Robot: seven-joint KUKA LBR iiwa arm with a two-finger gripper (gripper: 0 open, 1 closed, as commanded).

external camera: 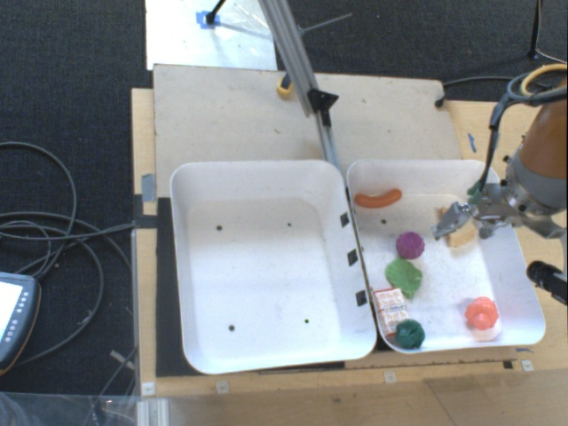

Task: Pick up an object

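A tan block [461, 235] lies under the gripper [451, 222].

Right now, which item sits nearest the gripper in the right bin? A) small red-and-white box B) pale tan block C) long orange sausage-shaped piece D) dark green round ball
B: the gripper is in the right white bin right beside the pale tan block, while the sausage, ball and box lie farther off toward the bin's left and near edges.
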